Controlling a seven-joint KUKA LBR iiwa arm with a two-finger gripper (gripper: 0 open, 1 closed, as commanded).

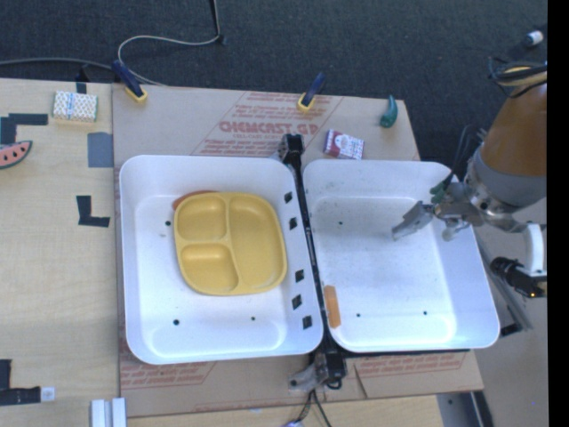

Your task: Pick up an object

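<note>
The jaws (411,224) are hovering over the right bin (462,327), apparently narrow and holding nothing. The orange stick (332,305) is lying by that bin's left wall, toward the table's front, long axis front-to-back.

Dark blue-grey carpet (356,25) fills the top of the frame, with a black cable (169,38) looping across it at upper left; below it a light wooden bench top (53,283) runs down the left side, marked with black tape pieces (89,212) and a grey patch (100,149); a brown cardboard sheet (240,123) with red print covers the middle, held at its upper edge by yellow-and-blue clamps (130,80) and a teal clamp (388,111); lighting is even and soft.
</note>
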